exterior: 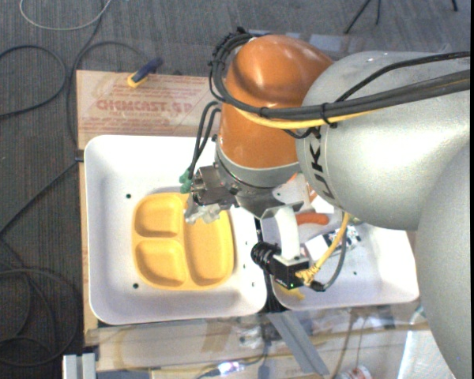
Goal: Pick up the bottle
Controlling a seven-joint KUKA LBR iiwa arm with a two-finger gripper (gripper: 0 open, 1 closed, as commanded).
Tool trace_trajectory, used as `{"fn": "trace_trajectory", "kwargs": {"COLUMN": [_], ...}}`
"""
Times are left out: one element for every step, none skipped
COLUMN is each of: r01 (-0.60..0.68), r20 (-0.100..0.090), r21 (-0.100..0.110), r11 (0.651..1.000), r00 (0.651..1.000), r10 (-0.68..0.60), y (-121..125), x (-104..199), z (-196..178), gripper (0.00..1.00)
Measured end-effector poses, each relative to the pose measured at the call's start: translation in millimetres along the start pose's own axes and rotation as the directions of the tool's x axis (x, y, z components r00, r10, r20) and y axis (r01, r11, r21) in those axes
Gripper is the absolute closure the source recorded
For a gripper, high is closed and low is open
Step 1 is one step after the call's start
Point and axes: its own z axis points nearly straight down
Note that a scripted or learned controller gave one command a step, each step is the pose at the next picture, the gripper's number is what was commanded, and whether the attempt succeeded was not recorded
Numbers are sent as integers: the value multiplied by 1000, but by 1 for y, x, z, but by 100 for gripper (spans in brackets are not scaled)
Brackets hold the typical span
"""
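Tool (201, 209) low over the yellow tray (170, 247), 1 o'clock corner, in the left bin (110, 172), open or closed impossible to tell; possible bottle (314, 220), an orange-red sliver, tucked under the arm (379, 133) at 10 o'clock in the right bin (383, 279); risk of grabbing tray instead.

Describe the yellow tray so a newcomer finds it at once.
Start at the white bin on the view's left. On its floor, nearer its right wall, lies the yellow tray. Unlike anything nearby, it is yellow and split into three compartments.
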Motion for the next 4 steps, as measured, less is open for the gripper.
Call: {"fn": "trace_trajectory", "kwargs": {"r01": [0, 79, -160, -81], "r20": [0, -1, -1, -20], "r21": [0, 2, 5, -10], "r11": [1000, 997, 987, 997], "r00": [1000, 997, 987, 997], "r10": [0, -79, 160, 81], "y": [0, 1, 7, 37], "x": [0, 12, 52, 39], "z": [0, 47, 164, 194], "gripper": [0, 0, 0, 0]}}
